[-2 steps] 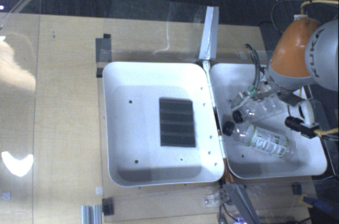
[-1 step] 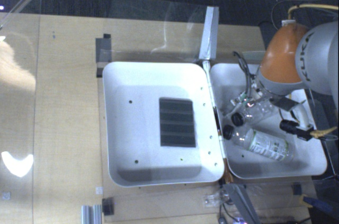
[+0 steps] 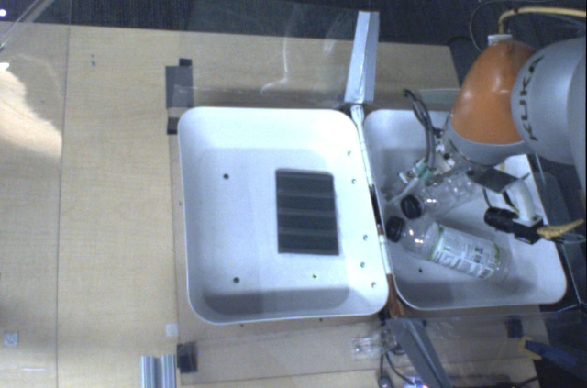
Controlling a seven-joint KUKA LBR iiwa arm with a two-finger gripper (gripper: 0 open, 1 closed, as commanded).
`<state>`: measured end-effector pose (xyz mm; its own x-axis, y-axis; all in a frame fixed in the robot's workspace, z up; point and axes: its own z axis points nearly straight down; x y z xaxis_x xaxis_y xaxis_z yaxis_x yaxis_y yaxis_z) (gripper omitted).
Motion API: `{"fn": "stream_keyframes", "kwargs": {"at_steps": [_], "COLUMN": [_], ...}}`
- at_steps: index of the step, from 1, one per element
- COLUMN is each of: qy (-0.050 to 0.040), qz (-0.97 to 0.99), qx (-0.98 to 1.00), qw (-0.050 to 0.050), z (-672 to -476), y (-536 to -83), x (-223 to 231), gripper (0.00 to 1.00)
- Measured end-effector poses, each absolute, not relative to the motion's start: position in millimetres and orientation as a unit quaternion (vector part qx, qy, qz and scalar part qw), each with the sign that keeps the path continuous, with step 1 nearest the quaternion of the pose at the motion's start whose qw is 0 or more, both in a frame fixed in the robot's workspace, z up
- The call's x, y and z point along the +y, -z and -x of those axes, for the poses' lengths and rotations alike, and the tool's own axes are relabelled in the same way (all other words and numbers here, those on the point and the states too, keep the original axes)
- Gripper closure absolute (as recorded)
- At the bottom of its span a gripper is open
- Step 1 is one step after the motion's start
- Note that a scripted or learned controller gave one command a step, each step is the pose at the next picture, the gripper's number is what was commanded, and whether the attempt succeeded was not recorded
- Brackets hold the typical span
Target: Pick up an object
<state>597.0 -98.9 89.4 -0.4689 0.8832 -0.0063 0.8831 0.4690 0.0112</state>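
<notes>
Tool [image 3: 431, 171]: at the end of the grey arm [image 3: 555, 97], below its orange band [image 3: 491, 97], low inside the right bin [image 3: 550, 281]. The wrist hides most of it, so I cannot tell how it stands or whether anything is caught in it. Letters on the grey arm casing are cut off by the frame edge and not readable.

Item 1: clear plastic bottle [image 3: 454, 249], lying on its side at 5 o'clock from the tool, dark cap [image 3: 394, 230] pointing to 9 o'clock. Its pale label carries print too small to read.

Item 2: crumpled clear plastic object [image 3: 436, 189] with a dark cap [image 3: 410, 206], just beside the tool; outline hard to make out against the white floor.

Item 3: left bin [image 3: 211, 194], white, holding 1 dark ribbed rectangular block [image 3: 307, 212] near its middle.

Support: light wooden worktop [image 3: 110, 194] under both bins; clear panels over it cause glare at 9 o'clock.
</notes>
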Motion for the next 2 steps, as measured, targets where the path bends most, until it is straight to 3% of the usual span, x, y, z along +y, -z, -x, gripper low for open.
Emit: {"fn": "stream_keyframes", "kwargs": {"at_steps": [1, 2], "qy": [-0.0061, -0.0059], "qz": [-0.515, -0.515], "qx": [0.857, 0.857], "qw": [0.01, 0.009], "z": [-600.6, -600.4], "y": [-102.8, -102.6], "x": [-97.7, -97.7], "gripper": [1.0, 0.0]}}
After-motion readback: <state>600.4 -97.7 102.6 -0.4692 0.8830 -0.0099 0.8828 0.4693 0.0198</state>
